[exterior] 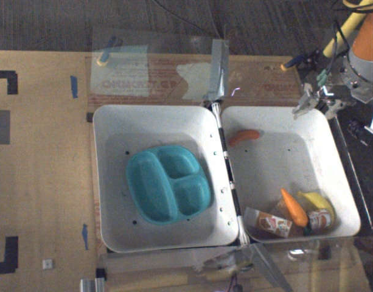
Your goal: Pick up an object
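Camera view, plywood bench [40, 181], dark floor [64, 11]

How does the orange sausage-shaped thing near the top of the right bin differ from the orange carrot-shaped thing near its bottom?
The sausage-shaped thing lies alone and nearly level across the view; the carrot-shaped thing lies slanted among other items. The first has rounded ends and even thickness; the second tapers to a point. The first is a redder orange. Both lie in the right bin.

white left bin [107, 132] with teal divided plate [168, 184]; white right bin [332, 163] with orange-red sausage [243, 137], orange carrot [294, 207], yellow item [317, 201], red-and-white packet [272, 223]; tan bench [40, 181] bearing blue tape marks [73, 87].
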### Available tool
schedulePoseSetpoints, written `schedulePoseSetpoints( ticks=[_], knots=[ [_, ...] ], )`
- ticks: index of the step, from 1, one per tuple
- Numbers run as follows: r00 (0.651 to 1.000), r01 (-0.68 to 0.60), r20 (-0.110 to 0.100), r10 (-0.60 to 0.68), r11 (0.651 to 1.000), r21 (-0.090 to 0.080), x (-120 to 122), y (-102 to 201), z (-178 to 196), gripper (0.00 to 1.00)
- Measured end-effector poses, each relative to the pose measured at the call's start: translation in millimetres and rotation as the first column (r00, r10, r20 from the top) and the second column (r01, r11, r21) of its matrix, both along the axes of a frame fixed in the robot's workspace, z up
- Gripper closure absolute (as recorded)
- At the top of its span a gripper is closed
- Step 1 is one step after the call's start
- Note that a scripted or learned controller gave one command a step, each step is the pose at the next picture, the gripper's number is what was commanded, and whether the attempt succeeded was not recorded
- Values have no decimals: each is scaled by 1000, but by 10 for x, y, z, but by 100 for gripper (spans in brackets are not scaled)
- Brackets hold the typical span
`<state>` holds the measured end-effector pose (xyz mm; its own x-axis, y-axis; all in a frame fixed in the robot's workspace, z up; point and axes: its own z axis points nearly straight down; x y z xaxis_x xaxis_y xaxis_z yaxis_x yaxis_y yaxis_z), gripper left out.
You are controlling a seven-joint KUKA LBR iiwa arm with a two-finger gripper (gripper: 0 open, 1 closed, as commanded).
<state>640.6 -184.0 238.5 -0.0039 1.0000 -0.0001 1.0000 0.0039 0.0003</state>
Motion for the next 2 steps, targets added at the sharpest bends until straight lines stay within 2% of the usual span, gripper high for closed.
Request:
schedulePoseSetpoints(
  ticks=[1,2],
  knots=[
    [983,-183,0,183,983,0,-1073,248,-342,0],
    [929,-370,8,370,929,-3,-1585,309,-1504,0]
  ],
)
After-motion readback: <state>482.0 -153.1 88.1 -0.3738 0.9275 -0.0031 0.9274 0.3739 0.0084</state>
